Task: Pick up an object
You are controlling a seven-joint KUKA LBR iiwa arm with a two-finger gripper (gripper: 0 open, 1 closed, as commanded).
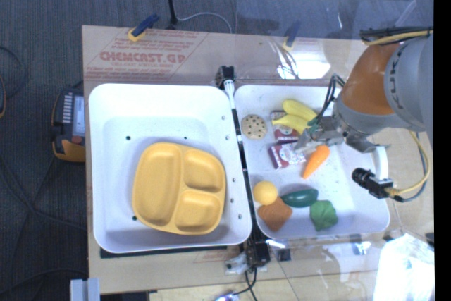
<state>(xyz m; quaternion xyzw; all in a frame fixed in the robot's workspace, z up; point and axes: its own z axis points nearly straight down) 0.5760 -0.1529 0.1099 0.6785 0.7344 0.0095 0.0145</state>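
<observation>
Fingers of the gripper (313, 137) sit low in the right bin (366, 211), but their tips blur into the clutter beneath them, so I cannot tell whether they are spread, closed, or clasping anything. Directly under and beside them lie a toy carrot (315, 160), slanting down to the left, and a red-and-white packet (282, 153) just left of the carrot. Toy bananas (297, 115) rest just above the gripper, with a round speckled cookie (254, 126) to their left near the divider between the bins. Farther toward the near wall of the same bin are a yellow lemon (265, 192), an orange fruit (275, 213) touching it from below, a dark green oblong vegetable (299, 197), and a lighter green lumpy one (323, 214). Behind the gripper, the orange band (370, 84) and grey arm (416, 84) reach in from the right. A yellow divided plate (180, 187) lies in the left bin (116, 109).
</observation>
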